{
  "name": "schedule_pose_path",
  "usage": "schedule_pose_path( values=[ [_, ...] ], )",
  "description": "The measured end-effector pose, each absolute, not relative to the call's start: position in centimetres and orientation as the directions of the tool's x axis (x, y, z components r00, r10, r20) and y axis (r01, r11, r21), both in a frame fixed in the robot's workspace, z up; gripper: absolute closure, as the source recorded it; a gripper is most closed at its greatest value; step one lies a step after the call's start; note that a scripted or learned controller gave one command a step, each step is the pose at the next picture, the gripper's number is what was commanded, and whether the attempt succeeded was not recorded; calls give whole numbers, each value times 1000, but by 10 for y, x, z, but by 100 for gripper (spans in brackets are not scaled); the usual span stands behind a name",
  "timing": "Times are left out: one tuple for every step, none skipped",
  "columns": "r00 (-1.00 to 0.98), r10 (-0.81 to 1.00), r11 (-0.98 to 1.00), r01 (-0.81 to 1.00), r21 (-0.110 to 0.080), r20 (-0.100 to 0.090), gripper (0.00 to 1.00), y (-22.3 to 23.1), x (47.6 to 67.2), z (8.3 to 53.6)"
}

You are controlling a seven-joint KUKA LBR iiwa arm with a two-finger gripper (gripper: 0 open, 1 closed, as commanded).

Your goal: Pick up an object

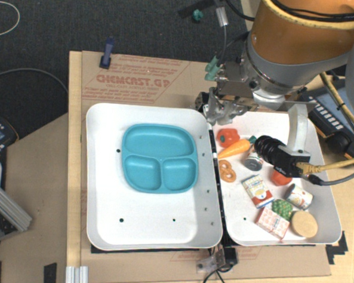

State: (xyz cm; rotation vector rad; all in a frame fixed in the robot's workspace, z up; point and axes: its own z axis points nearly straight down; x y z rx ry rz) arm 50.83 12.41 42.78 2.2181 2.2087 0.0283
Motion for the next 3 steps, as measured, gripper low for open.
schedule_pose_path(
  values=[
    [-11,1000,11,1000,11,7,100,231,546,496],
    [2,1000,-2,1000,-17,-7,100,224,541,284],
    [-2,1000,2,1000,14,8,100,203,489,426]
  ],
)
